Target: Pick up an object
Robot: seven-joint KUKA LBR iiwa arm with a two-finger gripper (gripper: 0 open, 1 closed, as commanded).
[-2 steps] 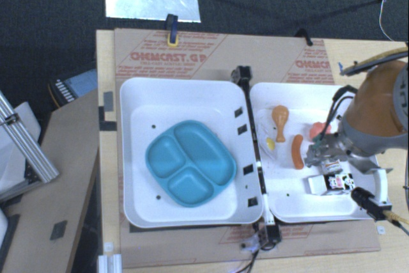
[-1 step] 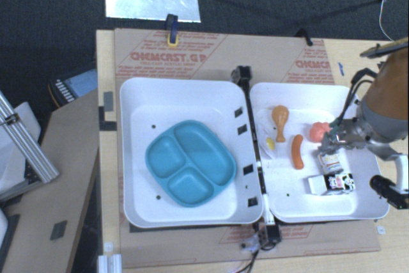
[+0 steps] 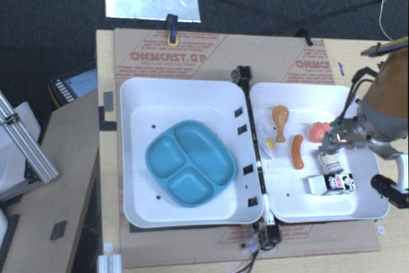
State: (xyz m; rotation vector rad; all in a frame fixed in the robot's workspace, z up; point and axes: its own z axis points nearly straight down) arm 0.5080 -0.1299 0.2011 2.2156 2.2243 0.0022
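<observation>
While the arm reaches in from the right, its gripper (image 3: 332,149) hangs low over the right bin (image 3: 300,211), just above a small can (image 3: 330,164); whether the claw is spread or closed cannot be told. Nearby lie a sausage (image 3: 297,151), drumstick (image 3: 280,119), pink ball (image 3: 318,132) and carton (image 3: 332,184). A blue plate (image 3: 190,163) sits in the left bin (image 3: 137,96).

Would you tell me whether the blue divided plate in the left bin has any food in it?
Empty: the blue divided plate shows three bare compartments, and the toy foods lie in the right bin.
</observation>
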